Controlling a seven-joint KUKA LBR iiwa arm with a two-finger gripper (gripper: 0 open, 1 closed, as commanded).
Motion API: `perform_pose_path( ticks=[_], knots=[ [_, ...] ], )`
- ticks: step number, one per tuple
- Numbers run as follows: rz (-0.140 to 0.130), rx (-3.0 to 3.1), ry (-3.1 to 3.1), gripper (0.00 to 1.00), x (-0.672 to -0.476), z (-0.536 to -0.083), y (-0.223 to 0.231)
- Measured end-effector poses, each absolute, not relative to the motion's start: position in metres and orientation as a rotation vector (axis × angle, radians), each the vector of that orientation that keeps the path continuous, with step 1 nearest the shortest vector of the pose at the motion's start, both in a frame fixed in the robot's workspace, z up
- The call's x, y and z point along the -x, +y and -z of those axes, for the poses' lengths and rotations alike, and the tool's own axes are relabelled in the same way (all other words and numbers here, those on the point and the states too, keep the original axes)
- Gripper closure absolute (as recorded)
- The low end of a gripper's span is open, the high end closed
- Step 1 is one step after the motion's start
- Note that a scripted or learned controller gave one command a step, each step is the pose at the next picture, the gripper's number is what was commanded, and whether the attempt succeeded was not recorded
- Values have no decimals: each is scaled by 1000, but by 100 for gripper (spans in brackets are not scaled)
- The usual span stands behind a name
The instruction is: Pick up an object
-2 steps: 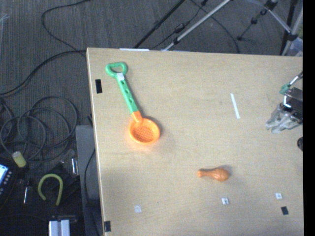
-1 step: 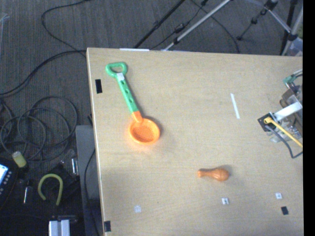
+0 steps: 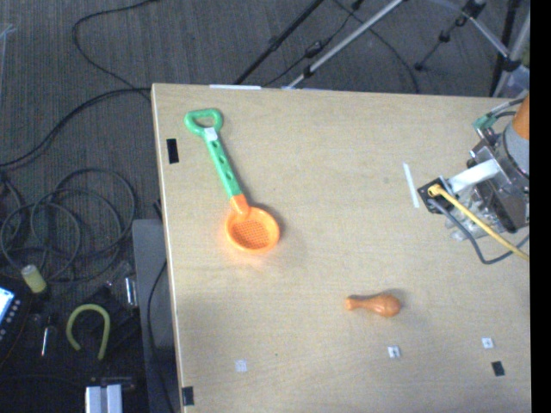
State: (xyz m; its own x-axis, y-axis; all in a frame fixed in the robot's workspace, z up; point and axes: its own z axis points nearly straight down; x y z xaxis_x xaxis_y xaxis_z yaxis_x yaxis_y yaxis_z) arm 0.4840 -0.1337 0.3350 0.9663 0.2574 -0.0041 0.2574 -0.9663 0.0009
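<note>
Camera view — no legible writing, green-handled orange strainer (image 3: pixel 242 210), orange gourd (image 3: pixel 376 304)

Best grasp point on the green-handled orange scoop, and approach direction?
Probably the green handle mid-shaft, from straight above, closing across its width. The scoop lies flat, handle running diagonally from the loop at upper left to the orange bowl; the shaft is narrow and straight, the bowl wide.

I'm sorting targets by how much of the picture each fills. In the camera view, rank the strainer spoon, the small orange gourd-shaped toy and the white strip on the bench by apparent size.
1. Strainer spoon, green handle and orange bowl: clearly largest.
2. Orange gourd-shaped toy.
3. White strip: similar in length to the toy but much thinner, so smallest in area.
</note>
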Motion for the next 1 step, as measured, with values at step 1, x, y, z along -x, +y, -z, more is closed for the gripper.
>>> perform_pose_path(
  ticks=[1],
  knots=[
    [4, -3125, 317, 100, -501, -415, -34]
  ],
)
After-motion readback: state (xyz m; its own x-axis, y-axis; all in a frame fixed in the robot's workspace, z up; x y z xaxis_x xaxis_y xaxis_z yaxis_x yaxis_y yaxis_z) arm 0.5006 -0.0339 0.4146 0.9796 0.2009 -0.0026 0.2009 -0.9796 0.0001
